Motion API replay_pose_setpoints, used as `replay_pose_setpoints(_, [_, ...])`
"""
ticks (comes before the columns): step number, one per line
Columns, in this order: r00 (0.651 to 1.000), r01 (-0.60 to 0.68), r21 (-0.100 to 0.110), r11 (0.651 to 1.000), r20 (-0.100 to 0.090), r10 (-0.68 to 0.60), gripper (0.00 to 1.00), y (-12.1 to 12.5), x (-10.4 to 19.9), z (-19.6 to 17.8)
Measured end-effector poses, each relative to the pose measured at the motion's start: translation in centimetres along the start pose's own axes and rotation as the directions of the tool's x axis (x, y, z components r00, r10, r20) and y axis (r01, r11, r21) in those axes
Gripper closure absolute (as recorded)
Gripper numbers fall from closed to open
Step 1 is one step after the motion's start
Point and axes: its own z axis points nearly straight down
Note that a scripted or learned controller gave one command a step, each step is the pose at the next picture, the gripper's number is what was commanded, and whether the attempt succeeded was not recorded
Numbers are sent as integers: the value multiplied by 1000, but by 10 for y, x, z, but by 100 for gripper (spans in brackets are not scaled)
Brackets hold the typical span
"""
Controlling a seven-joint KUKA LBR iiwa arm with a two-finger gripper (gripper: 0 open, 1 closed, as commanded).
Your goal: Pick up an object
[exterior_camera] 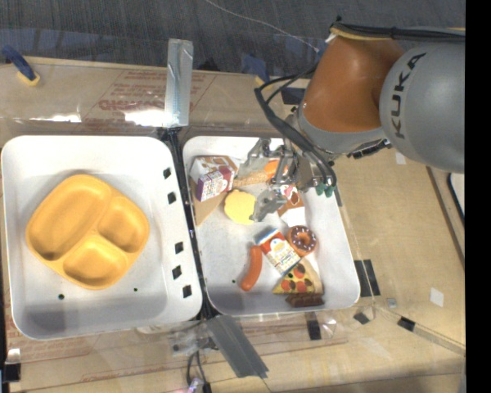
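Near edge of right bin [348, 256]: pizza slice [297, 282], with a hot dog [251, 268] to its left and a small juice carton [280, 250] just above. Chocolate donut [302, 238] sits right of the carton. Mid-bin: yellow round piece, maybe a lemon or cheese [239, 207]. Far left corner: purple-and-white carton [212, 178] on a brown wedge. Gripper [272, 199] is down in the far part of this bin, just right of the yellow piece; cannot tell if it's parted or clamped, too cluttered. Left bin [16, 219] holds a yellow divided plate [87, 231], flat, centred.
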Motion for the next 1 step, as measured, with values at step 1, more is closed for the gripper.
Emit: replay_pose_setpoints(1, [991,134,-4,991,-8,-134,0,0,60,115])
